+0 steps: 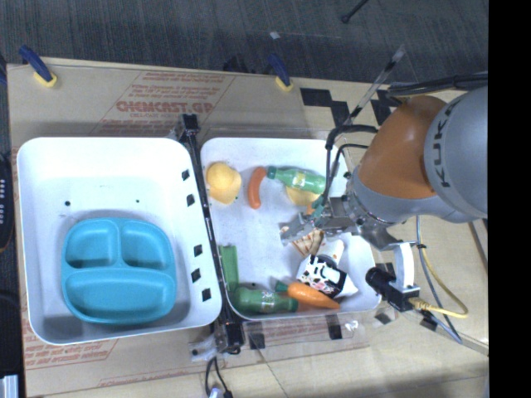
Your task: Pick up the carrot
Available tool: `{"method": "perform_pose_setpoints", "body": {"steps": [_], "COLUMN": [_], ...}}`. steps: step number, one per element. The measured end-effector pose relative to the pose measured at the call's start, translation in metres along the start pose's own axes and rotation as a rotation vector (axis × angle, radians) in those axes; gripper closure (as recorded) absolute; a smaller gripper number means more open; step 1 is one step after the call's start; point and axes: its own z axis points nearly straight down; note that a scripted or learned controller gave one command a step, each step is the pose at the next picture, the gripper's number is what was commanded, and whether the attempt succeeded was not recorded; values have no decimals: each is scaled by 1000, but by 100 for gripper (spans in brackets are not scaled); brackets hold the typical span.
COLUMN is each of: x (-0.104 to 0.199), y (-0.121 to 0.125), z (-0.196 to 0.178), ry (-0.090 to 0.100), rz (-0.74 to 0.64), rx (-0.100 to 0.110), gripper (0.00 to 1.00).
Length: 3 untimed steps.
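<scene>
The carrot (317, 296), orange with a green top, lies near the front edge of the right bin (249, 152), pointing right. Its left end touches a green bottle (262, 299). My gripper (309, 232) hovers low in the middle of the right bin, behind the carrot and apart from it. A black-and-white cow-patterned toy (323, 275) sits between the gripper and the carrot. Nothing shows as held in the gripper.
Around the gripper lie a yellow round fruit (222, 182), a small orange-red stick-shaped piece (255, 187), a green bottle (296, 177) over a yellow item (300, 195), and a green block (228, 264). The left bin (50, 160) holds a blue divided tray (120, 270).
</scene>
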Motion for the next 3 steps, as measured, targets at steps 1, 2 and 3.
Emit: {"method": "perform_pose_setpoints", "body": {"steps": [1, 2, 3], "x": [-7, 12, -32], "y": [-16, -7, 95], "z": [105, 100, 99], "ry": [-1, -22, -13], "rz": [-366, -956, -1290], "rx": [-4, -27, -6], "gripper": [0, 0, 0]}}
